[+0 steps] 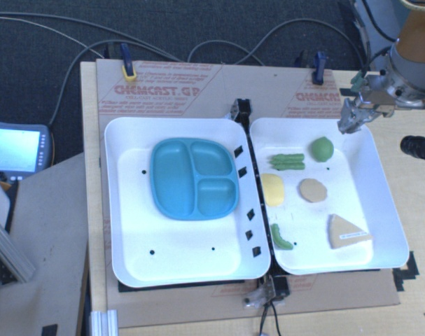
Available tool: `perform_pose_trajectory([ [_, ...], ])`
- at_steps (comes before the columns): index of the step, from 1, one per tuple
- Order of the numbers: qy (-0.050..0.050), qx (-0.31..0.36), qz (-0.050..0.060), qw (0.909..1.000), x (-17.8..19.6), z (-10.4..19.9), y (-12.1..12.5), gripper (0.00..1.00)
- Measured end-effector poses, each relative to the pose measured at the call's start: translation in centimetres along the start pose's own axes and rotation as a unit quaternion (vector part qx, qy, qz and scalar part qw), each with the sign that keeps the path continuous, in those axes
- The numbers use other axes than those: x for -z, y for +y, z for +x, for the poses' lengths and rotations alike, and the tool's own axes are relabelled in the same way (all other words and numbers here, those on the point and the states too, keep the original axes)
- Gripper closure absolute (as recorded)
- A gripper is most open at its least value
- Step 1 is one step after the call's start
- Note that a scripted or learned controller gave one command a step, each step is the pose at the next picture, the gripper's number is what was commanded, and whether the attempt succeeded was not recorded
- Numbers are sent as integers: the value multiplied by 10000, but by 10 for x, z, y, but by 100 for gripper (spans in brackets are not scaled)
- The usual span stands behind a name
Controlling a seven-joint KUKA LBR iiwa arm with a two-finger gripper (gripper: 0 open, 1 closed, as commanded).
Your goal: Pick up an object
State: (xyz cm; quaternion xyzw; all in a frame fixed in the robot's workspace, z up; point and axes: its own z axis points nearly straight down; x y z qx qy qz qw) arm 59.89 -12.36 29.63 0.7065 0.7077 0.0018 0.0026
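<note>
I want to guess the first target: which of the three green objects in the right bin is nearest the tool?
The round green ball, at the bin's far side, just below-left of the tool; the other two are elongated and farther.

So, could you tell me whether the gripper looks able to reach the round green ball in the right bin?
Probably yes: the gripper hangs just right of the green ball, with nothing lying between them.

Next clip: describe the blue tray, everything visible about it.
The blue tray is light blue, looks like smooth plastic, and has rounded corners and three compartments: one long section on the left, two smaller ones on the right. It lies flat, right side up, in the upper middle of the left bin. All three compartments hold nothing.
</note>
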Motion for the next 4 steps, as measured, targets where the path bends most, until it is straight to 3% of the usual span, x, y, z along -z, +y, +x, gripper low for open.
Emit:
perform_pose_trajectory([
  [1,14,18,33,10000,-17,46,17,100],
  [2,22,21,53,10000,-41,97,17,100],
  [4,15,18,42,10000,-54,193,31,100],
])
